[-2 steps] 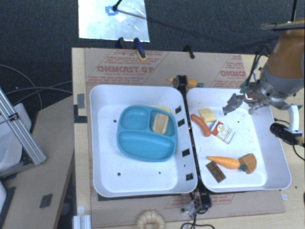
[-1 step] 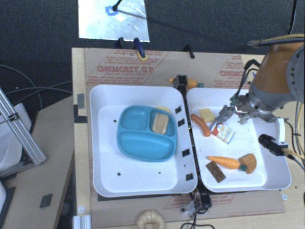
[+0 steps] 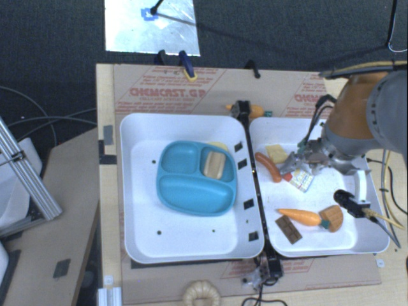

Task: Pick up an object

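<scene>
Arm: the grey arm (image 3: 360, 116) with its orange band reaches in from the right, bent down over the right bin (image 3: 319, 240), well to the right of the red sausage (image 3: 268, 167).
Gripper: the gripper (image 3: 294, 163) hangs low in the right bin, just right of the red sausage and level with it.
Gripper state: how far it is open cannot be told from this angle, and nothing can be seen held in it.
Right bin, upper part: the red sausage lies at a slant near the bin's left wall; a pale yellow block (image 3: 276, 152) sits just above and to the right of the sausage.
Right bin, middle: a small clear packet (image 3: 302, 181) with red on it lies to the lower right of the sausage, just under the gripper.
Right bin, near part: an orange carrot (image 3: 298, 217) lies below the sausage, its thick end touching a tan lump (image 3: 331, 217); a brown bar (image 3: 288, 229) lies just below the carrot.
Left bin: the left bin (image 3: 143, 212) lies left of the sausage, across the seam, and holds a blue divided plate (image 3: 191, 193).
Plate contents: a tan piece (image 3: 215, 164) rests in the plate's upper right compartment, the one closest to the sausage; the other compartments are bare.
Behind the plate: a pale yellow scrap (image 3: 220, 146) peeks out at the plate's far edge, up and left of the sausage.
</scene>
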Robot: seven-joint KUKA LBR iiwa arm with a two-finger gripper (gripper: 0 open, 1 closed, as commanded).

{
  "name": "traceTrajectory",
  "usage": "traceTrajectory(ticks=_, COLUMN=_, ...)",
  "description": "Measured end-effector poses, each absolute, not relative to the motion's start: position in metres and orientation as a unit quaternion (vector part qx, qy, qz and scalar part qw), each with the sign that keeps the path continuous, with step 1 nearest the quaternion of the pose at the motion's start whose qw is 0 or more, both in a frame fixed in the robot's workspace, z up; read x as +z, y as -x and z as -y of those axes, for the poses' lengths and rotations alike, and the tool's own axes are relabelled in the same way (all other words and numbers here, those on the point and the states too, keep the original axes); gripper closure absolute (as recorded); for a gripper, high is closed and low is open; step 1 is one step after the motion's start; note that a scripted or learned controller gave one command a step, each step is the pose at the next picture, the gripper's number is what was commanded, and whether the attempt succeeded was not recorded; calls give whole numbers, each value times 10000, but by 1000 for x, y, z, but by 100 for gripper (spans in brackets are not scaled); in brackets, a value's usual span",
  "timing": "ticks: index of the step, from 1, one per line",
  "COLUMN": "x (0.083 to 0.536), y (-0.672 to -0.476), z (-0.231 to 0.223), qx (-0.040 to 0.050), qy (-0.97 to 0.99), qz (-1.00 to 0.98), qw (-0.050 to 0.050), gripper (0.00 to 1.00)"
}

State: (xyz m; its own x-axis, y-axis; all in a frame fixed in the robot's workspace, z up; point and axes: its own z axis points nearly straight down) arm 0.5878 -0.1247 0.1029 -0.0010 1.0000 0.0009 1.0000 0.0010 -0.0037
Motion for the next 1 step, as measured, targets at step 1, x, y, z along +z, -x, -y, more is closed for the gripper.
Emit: traceTrajectory(ticks=1, x=84, y=-589, z=124, qx=0, qy=7068, qz=7074, qw=-1, gripper=0)
